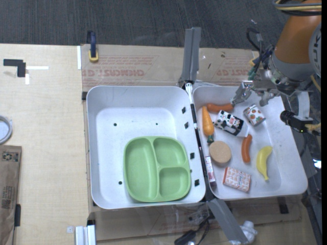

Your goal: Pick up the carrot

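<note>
The carrot [207,120] is orange with a green stub at its lower end. It lies lengthwise along the left wall of the right bin [286,188]. My gripper [253,97] hangs over the back of that bin, to the right of the carrot and further back, with its jaws apart and nothing between them. One finger [240,94] is near a small orange-red piece [219,106], the other is above a white and red cube [254,115]. The orange band of the arm [299,32] is at the upper right.
The right bin also holds a black and white box [228,122] close beside the carrot, a round tan disc [220,152], an orange sausage [246,148], a banana [263,161] and a red patterned pack [237,178]. The left bin [102,137] holds a green divided tray [157,168].
</note>
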You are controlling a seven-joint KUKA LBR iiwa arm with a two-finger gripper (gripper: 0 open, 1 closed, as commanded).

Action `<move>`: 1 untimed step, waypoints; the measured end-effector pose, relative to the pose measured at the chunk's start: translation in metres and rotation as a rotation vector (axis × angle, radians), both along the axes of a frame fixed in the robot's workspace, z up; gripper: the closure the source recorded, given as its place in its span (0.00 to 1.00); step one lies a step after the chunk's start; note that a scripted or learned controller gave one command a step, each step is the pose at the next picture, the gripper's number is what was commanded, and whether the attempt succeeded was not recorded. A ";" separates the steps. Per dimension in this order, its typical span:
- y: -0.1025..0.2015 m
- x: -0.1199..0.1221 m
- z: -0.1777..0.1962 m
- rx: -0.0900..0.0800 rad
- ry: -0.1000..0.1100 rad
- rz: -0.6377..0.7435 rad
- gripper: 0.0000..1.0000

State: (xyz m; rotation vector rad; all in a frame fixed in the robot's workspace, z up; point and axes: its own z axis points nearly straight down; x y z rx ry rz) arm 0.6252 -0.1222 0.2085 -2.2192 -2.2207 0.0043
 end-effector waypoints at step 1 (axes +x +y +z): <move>0.063 -0.034 -0.018 0.000 0.000 0.048 0.00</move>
